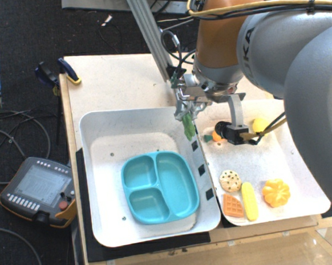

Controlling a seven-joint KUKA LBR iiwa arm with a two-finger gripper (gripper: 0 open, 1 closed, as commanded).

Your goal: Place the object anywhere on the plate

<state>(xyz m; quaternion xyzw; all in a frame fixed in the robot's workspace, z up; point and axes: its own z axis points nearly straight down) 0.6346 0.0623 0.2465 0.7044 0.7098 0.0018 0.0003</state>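
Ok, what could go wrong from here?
The gripper hangs above the rim between the bins, with a green object at its fingertips; I can't tell how firm the hold is. Released here, it would likely hit the rim and miss the plate.

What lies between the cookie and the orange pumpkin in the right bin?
In the camera view, the upper end of the yellow corn cob reaches between the cookie and the pumpkin; the rest is bare white bin floor.
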